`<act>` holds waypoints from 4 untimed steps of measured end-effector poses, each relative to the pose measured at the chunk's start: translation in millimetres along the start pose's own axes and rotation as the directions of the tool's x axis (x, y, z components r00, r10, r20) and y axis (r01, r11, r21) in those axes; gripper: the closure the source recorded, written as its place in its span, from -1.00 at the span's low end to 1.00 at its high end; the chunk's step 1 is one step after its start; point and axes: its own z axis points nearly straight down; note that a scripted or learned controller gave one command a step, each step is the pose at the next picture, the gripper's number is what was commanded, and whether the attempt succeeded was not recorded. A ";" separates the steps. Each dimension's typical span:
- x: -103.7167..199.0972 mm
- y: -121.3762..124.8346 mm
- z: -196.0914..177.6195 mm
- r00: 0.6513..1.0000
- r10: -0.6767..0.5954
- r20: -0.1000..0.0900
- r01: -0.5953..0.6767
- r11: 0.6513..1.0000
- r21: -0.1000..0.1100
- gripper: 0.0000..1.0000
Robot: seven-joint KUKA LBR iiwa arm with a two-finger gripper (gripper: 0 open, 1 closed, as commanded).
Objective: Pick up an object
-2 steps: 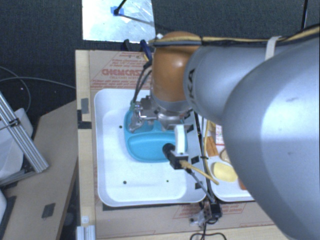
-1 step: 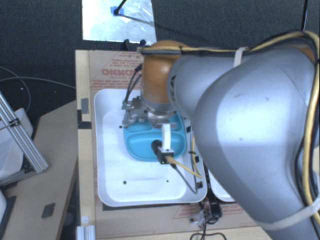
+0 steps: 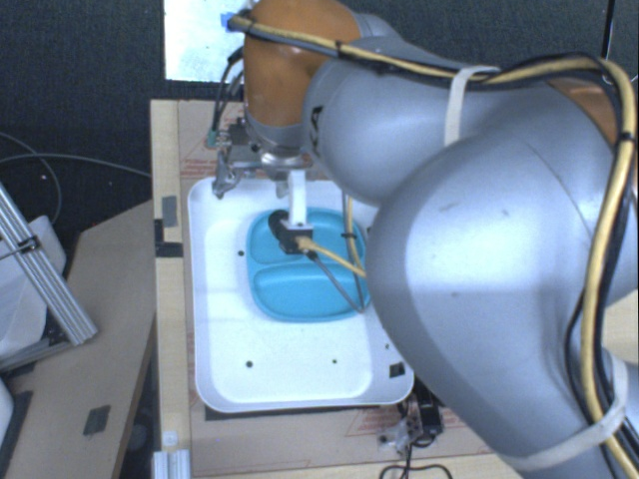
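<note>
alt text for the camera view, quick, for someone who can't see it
A grey robot arm with an orange band reaches in from the right over a shallow white bin, with its metal pincer at the bin's far left corner. A blue plastic divided tray lies in the bin, near the pincer.

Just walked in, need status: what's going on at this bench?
The KUKA arm reaches in from the right over a white bin. Its gripper hangs near the bin's far edge, beside a blue divided dish lying in the bin. No object is visibly held.
</note>
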 end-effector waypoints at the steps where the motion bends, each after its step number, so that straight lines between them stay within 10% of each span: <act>1: -55.0 2.5 -275.9 1.000 0.008 0.002 -0.008 1.000 -0.007 -1.00; 2: 2.9 -75.6 -175.8 1.000 -0.003 0.006 0.003 1.000 0.026 -1.00; 3: -1.1 -70.4 -192.5 1.000 -0.002 0.005 0.002 1.000 0.012 1.00; 4: -1.5 -31.2 -368.2 1.000 0.002 0.000 -0.002 1.000 -0.005 1.00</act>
